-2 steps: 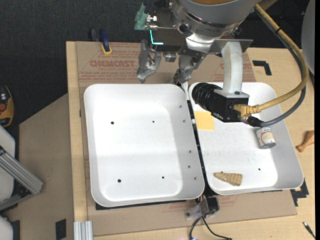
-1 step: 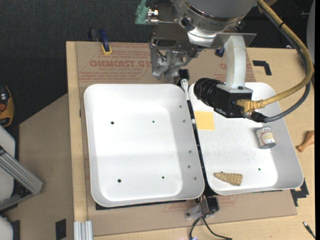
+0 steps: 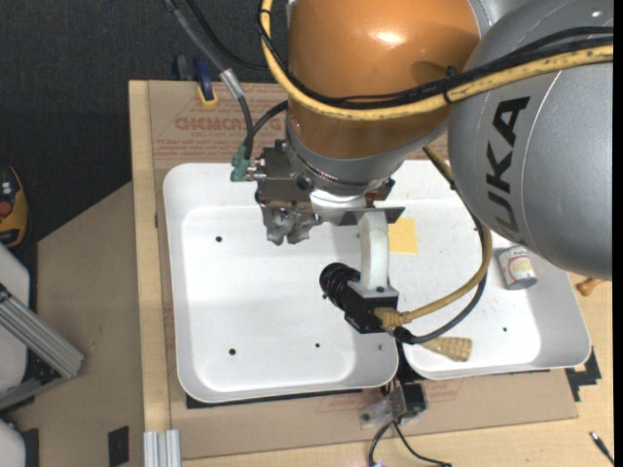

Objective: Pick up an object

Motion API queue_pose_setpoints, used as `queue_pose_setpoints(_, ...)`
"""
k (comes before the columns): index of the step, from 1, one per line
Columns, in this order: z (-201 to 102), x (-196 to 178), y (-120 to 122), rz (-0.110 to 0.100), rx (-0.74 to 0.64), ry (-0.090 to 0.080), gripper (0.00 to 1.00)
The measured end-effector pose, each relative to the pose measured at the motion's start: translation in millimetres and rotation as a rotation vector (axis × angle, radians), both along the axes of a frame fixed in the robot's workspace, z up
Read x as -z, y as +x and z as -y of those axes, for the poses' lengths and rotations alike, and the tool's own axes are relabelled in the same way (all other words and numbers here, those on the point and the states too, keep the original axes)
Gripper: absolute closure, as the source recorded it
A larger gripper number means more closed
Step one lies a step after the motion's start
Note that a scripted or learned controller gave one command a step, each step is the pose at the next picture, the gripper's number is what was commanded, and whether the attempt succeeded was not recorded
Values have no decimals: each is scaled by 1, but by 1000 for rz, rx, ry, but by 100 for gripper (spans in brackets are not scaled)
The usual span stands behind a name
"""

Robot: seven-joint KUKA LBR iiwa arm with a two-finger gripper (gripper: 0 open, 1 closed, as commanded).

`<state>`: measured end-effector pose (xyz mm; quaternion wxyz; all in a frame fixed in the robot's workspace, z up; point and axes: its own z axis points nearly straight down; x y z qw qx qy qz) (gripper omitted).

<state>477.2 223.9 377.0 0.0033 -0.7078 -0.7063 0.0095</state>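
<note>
My gripper (image 3: 286, 226) hangs below the large orange wrist band over the far part of the left white bin (image 3: 243, 319), and I see nothing under it. A flat yellow square (image 3: 404, 235) lies in the right bin (image 3: 545, 334), partly hidden behind the arm's white bracket. A small white cylinder with a label (image 3: 517, 267) lies on its side further right in that bin. A tan cone-shaped piece (image 3: 451, 348) rests near the right bin's front edge.
The arm's bulk hides the far part of the right bin. A black unit on a white bracket (image 3: 352, 298) with a yellow cable hangs over the divide between the bins. Brown cardboard (image 3: 146, 261) lies under both bins, and a blue and yellow clamp (image 3: 205, 84) sits at the far left.
</note>
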Motion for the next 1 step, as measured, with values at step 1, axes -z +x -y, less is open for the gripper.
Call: queue_pose_setpoints(1,-1,-20,2,20,-1,10,100)
